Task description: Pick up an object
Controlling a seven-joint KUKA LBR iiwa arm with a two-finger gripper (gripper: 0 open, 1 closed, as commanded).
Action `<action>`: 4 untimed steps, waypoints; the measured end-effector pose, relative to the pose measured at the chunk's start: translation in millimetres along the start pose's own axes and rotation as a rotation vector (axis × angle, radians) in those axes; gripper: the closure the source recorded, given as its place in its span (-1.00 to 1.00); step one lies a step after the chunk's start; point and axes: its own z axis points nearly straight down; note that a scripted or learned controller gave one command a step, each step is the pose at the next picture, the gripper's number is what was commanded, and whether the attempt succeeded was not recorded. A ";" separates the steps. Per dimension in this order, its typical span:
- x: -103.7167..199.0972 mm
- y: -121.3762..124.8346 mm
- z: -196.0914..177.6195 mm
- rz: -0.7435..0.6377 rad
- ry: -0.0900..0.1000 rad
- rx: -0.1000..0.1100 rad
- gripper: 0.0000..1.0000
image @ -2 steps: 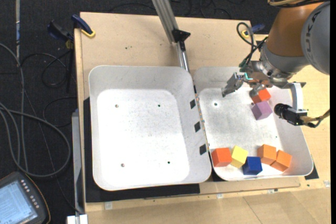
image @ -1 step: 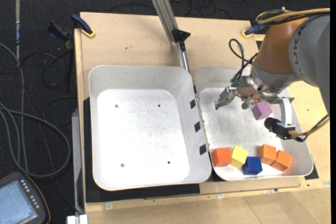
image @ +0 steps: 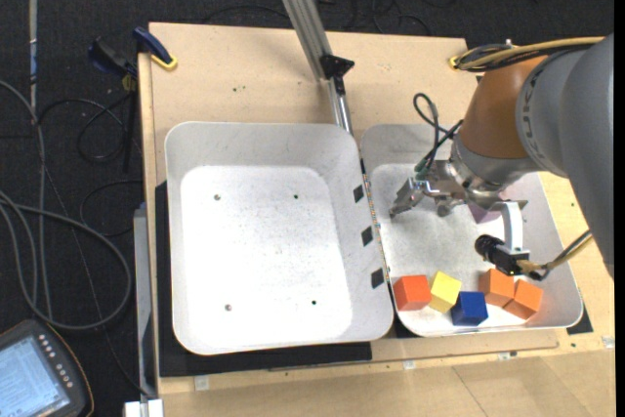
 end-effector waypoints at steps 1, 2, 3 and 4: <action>-0.4 1.4 -13.2 0.001 0.000 -0.005 1.00; -7.7 -4.7 -62.7 0.002 -0.001 -0.009 1.00; 0.1 2.0 -121.2 -0.004 -0.001 -0.011 1.00; -2.6 -0.6 -164.5 -0.002 -0.001 -0.008 1.00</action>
